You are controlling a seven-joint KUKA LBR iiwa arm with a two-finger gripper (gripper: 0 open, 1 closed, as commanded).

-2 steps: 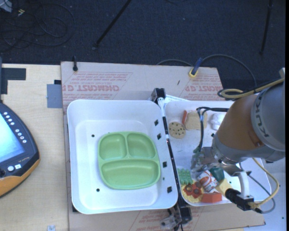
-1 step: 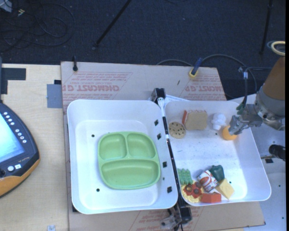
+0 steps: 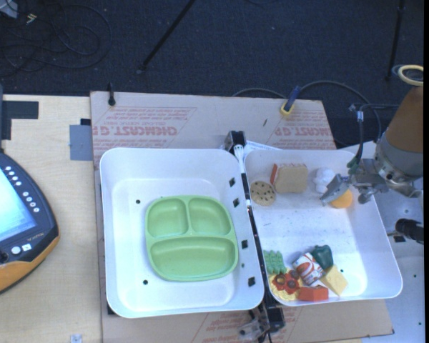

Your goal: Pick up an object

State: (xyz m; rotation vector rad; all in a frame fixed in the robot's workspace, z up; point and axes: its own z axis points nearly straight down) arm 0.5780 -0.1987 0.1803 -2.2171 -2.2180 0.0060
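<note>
My gripper (image 3: 347,191) hangs over the right bin's (image 3: 375,227) far right side, below the grey arm with its orange band (image 3: 409,120). A small orange piece (image 3: 342,200) sits between the two grey fingers (image 3: 334,189), which are shut on it. Beside it to the left lie a white crumpled item (image 3: 323,179), a tan bread slice (image 3: 291,178) and a round cookie (image 3: 262,192). At the bin's near edge there is a pile: green broccoli (image 3: 274,261), a pizza slice (image 3: 286,283), a small can (image 3: 307,266), a yellow wedge (image 3: 335,280) and a red piece (image 3: 313,294).
The left bin (image 3: 121,191) holds a green divided plate (image 3: 191,236). A teach pendant (image 3: 14,220) with a lit screen lies on the bench at far left. Cables run behind the bins and beside the arm.
</note>
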